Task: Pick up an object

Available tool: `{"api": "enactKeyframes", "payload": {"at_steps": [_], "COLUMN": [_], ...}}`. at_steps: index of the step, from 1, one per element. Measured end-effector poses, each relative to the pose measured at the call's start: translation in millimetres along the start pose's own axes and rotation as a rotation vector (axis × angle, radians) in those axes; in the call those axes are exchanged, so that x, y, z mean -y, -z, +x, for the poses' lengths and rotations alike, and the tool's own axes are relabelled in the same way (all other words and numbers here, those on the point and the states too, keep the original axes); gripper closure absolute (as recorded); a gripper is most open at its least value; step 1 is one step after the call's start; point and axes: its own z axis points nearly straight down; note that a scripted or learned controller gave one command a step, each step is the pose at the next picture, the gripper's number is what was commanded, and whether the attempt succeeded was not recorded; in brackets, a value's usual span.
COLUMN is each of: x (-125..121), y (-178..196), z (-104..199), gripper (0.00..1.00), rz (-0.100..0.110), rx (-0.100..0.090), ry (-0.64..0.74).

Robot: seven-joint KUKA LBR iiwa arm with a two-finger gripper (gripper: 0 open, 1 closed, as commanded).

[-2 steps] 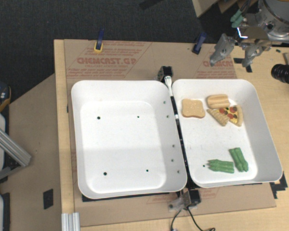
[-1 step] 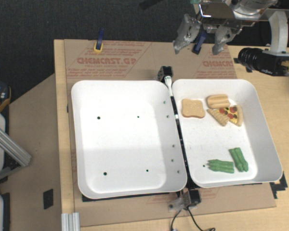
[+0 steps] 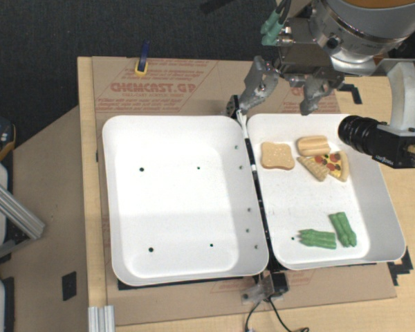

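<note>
In the right bin (image 3: 373, 206) lie a slice of toast (image 3: 277, 156), a hot dog bun (image 3: 312, 145), a pizza slice (image 3: 326, 166) and two green bean pods (image 3: 330, 232). My gripper (image 3: 285, 94) hangs above the far edge of the right bin, near the divide between the two bins. Its two fingers (image 3: 257, 88) are spread apart with nothing between them. The toast lies a short way in front of the gripper.
The left bin (image 3: 117, 185) sits beside the right one on a cardboard sheet (image 3: 159, 81). A black camera barrel (image 3: 363, 135) juts in over the right bin's far right corner. A blue and yellow clip (image 3: 142, 62) stands at the cardboard's back edge.
</note>
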Motion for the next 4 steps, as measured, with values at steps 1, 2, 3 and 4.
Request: {"api": "enactKeyframes", "payload": {"at_steps": [1,2,3,4], "x": [-3,-3,-67,-3], "y": [-4,-4,-5,-3], "z": [38,75,56,93], "gripper": [0.0,0.0,0.0,0.0], "rz": [0.002,0.002,0.002,0.008], "rx": [0.002,0.002,0.005,0.003], "ry": [-0.003,-0.003,-0.012,-0.001]}}
